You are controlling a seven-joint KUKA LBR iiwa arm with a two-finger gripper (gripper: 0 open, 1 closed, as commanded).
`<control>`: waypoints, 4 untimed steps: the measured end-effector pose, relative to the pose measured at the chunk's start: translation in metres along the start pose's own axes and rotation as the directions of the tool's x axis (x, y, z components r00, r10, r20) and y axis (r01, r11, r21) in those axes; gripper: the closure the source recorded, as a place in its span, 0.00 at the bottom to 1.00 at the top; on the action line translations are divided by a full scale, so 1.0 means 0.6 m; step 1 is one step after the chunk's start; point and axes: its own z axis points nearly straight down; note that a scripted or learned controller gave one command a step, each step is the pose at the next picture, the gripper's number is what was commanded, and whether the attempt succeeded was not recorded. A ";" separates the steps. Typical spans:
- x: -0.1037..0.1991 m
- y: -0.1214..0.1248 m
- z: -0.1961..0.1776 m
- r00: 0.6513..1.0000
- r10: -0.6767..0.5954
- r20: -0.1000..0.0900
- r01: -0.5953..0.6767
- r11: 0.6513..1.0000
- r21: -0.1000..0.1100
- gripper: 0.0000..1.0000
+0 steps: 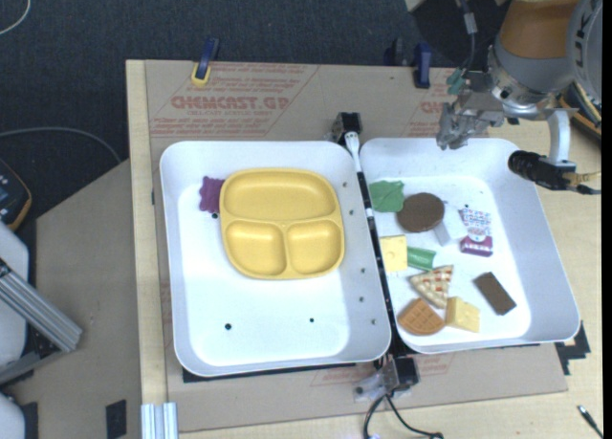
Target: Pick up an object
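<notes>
My gripper (457, 133) hangs over the far rim of the right bin (535, 217), above its back edge, with nothing visible between its fingers. Below it in that bin lie a green leaf-shaped piece (387, 195), a round brown patty (422, 211), a small white and purple packet (475, 230), a yellow cheese square (393, 252) beside a green block (421, 258), a pizza slice (433, 283), a brown chocolate bar (495, 293), a waffle-like cookie (421, 317) and a yellow wedge (463, 314).
The left bin (191, 265) holds a yellow divided plate (282, 221) with a purple item (210, 192) tucked at its left edge. A divider ridge (368, 236) separates the bins. Clamps (202, 64) sit on the cardboard behind.
</notes>
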 end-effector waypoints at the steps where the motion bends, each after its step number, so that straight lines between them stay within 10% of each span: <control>1: 0.090 -0.004 -0.011 1.000 -0.001 -0.001 0.001 1.000 -0.001 1.00; 4: 0.151 -0.027 0.008 1.000 0.003 0.001 -0.003 1.000 0.000 1.00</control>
